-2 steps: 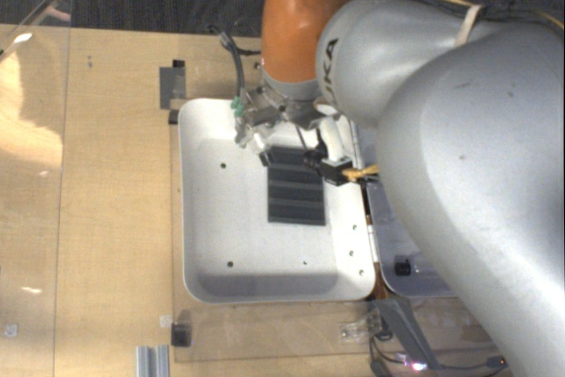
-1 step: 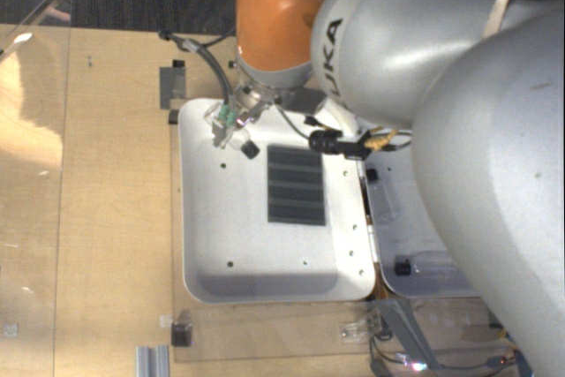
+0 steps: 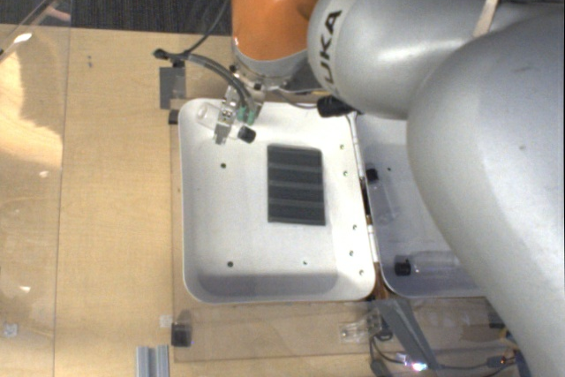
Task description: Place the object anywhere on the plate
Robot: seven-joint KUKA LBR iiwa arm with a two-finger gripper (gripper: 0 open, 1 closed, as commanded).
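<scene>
**Camera view.** Oblique view from above of the wooden bench, tan and smooth, bearing two shallow white bins with rounded corners and matte plastic walls.

The left bin holds the plate. The plate is a dark grey rectangle lying flat near the bin's centre, and its surface is ribbed into four horizontal bands.

The right bin is largely covered by the arm, whose grey shell is glossy and curved. The orange band is a smooth dome above the wrist.

The clear object lies on its side near the front edge of the right bin, well apart from the plate. It appears to be a transparent, tube-like body with a small dark cap at its left end. Its right end is hidden under the arm.

The gripper hangs over the far left corner of the left bin, away from the plate. It is a small assembly of metallic and dark parts with a green detail. Whether it is released or clenched cannot be told. A faint translucent shape lies just beside it, and its nature is unclear.

Black cables loop from the wrist toward a dark bracket at the bin's far edge.
</scene>
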